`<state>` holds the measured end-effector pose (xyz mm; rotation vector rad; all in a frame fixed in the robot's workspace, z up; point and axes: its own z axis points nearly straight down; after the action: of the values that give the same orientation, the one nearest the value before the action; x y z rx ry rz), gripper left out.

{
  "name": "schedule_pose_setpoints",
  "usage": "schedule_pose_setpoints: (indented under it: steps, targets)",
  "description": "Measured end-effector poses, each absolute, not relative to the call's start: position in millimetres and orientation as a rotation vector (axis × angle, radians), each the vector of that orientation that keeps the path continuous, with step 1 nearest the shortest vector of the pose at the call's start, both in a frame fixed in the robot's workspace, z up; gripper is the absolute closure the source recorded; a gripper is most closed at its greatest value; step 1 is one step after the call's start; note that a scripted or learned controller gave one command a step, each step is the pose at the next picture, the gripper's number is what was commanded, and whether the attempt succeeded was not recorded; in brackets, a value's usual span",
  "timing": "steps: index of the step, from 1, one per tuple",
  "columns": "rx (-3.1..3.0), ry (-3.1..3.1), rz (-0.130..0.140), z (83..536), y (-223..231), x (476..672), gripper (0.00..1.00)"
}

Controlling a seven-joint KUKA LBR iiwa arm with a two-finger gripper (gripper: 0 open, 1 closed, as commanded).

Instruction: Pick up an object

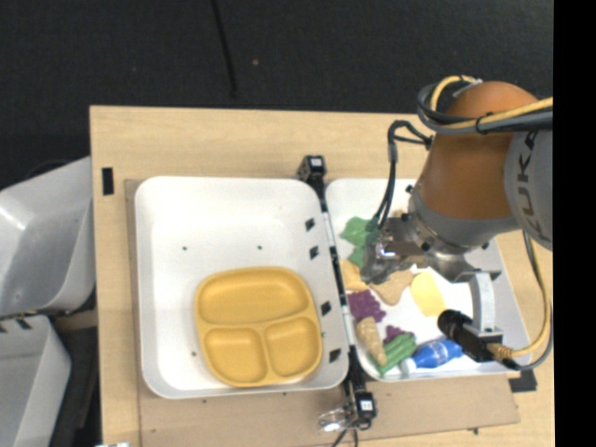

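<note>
Reaching down into the right bin (494, 266), the gripper (380, 257) hovers over the toy pile by the bin's left wall; how the pincer is set, I cannot tell. Looks like the approach step. Likeliest target: the tan piece (395, 289) just beneath, long axis slanting toward the bin's near-left corner. Next, a straight descent. The yellow tray (258, 324) sits in the left bin (186, 212).

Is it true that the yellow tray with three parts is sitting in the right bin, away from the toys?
Not quite. The camera view shows the yellow tray in the left bin, not the right one. The rest holds: it has three parts, and the toys lie apart from it in the right bin.
</note>
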<state>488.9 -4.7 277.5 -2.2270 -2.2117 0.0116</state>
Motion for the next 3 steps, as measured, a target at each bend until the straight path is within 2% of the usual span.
schedule_pose_setpoints:
  steps: [1,2,3]
  targets:
    - [-2.221,-2.232,-0.013,382.2,18.6,490.7,1.0]
    - [-2.21,-2.235,-0.007,409.0,116.8,489.9,1.0]
    - [-2.222,-2.21,0.023,249.1,63.7,487.7,1.0]
